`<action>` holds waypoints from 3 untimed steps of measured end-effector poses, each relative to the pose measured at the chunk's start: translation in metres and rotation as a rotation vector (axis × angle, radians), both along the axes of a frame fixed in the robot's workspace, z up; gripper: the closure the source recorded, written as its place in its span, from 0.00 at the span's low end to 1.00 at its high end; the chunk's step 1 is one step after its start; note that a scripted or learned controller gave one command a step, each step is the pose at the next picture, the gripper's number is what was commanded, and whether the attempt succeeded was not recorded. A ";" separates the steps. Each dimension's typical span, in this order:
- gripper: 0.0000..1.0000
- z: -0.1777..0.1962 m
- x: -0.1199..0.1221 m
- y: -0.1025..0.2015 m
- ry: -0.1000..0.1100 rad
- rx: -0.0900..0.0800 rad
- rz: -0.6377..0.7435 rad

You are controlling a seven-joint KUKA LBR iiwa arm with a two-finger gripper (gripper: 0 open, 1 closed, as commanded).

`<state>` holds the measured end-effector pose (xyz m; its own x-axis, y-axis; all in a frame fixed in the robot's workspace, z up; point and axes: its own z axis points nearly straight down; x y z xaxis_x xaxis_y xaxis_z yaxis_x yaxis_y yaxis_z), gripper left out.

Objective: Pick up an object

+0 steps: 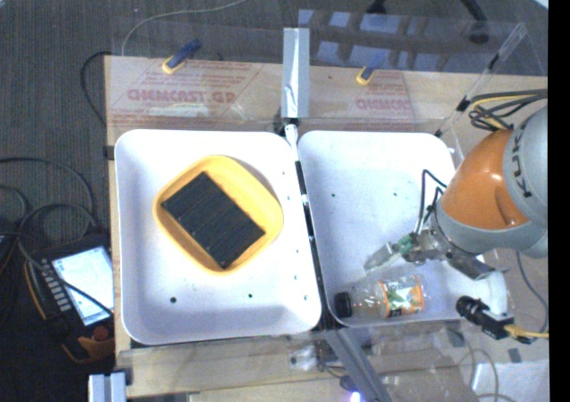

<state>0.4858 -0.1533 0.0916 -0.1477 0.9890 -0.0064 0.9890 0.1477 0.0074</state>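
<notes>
Hand (pixel 392 253) just above bottle (pixel 385 297) in right bin (pixel 356 168) — finger spread unreadable; centre over bottle body, then descend.

Occlusions, right side
Grey-and-orange arm (pixel 499 191) cut by frame edge; gripper (pixel 392 253) fingertips blurred, state unreadable; clear plastic bottle's (pixel 383 298) label below illegible.

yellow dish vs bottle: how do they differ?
The yellow dish sits in the left bin; the bottle lies in the right bin. The dish is broad, opaque and flat, with a dark ridged slab on it; the bottle is smaller, clear, labelled and on its side. Both rest apart from the claw.
</notes>
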 end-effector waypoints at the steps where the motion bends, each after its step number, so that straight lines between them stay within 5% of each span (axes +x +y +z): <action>1: 0.00 0.000 0.004 -0.034 -0.009 0.008 -0.352; 2: 0.00 0.000 0.003 0.003 -0.012 -0.004 -0.176; 3: 0.00 0.059 0.022 -0.022 0.009 0.004 -0.507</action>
